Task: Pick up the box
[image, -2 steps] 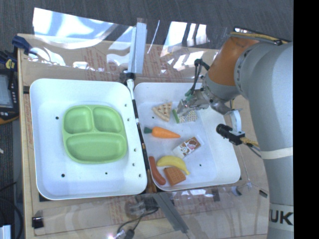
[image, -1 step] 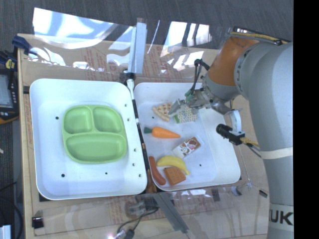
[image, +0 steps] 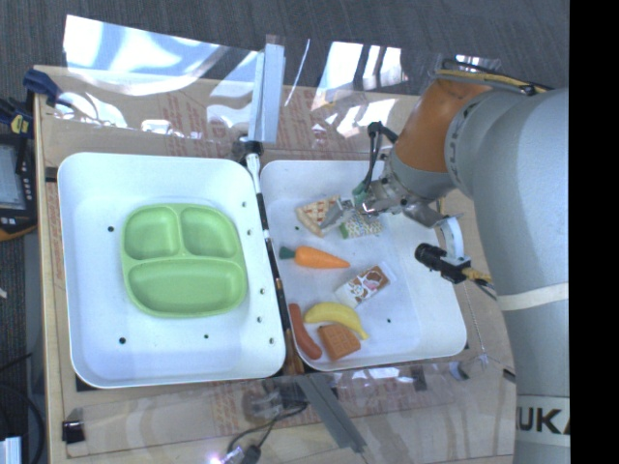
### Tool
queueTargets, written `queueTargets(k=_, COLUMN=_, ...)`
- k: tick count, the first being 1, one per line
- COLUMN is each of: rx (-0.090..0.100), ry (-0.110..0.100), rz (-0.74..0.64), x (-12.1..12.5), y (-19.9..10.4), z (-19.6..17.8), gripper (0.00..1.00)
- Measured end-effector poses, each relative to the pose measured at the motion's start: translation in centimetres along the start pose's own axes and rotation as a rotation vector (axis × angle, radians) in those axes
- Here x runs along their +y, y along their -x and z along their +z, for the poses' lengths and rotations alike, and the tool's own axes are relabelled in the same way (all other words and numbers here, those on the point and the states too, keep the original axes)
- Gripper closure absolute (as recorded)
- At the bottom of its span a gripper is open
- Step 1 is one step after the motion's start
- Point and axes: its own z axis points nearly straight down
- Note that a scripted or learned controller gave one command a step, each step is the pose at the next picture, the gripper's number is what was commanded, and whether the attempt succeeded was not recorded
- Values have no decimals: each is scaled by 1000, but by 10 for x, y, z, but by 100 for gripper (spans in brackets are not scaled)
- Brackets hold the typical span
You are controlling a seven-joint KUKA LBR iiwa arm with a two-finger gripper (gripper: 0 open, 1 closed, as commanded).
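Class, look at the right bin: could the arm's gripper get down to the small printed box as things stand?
Probably yes. The small printed box lies flat with bare bin floor around it, apart from the orange carrot and yellow banana. The gripper hangs nearby.

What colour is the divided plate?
Light green: the divided plate in the left bin, seen in the camera view.

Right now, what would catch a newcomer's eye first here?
Probably the big grey robot arm reaching in from the right, over the right bin. Next, the green divided plate in the left bin, and toy food around a small box in the right one.
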Motion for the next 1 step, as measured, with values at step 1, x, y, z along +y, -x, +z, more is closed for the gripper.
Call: queueTargets(k=1, rx=-2, ry=6, rz=-5, x=3, y=0, z=-13, gripper=100)
